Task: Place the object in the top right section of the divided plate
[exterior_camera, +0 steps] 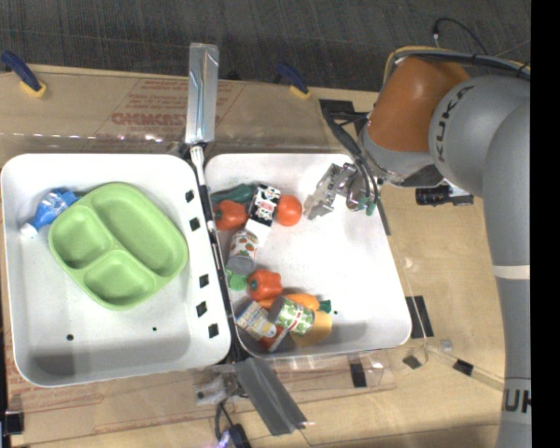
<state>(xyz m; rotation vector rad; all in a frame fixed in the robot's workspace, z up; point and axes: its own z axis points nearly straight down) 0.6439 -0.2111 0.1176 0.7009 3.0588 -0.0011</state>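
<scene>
Over the right bin (373,287) I've got the gripper (319,199) hanging above the upper middle of the floor, arm (467,129) coming in from the right with the orange band at the wrist. From my view the fingers look slightly parted and I see nothing between them, so it holds nothing. Fingertips sit just beside the small red-orange ball (289,210), not clearly touching it.

The toys are all in the right bin, crowded along its left wall. Up top: a tomato-like red piece (230,215) with a green bit next to it, a black-and-white carton (264,204) touching the ball's left side. Below that a small can (244,245), then an orange-red pepper shape (263,284). Near the bottom edge there's a heap: a green-labelled bottle (296,316), an orange piece behind it, and a flat packet (254,321). I can't tell which of these is the target.

The green divided plate (118,243) is in the left bin (37,343), upper half, tilted a bit in my view. All three sections look bare. A blue item (49,207) pokes out at the plate's upper-left edge.
</scene>
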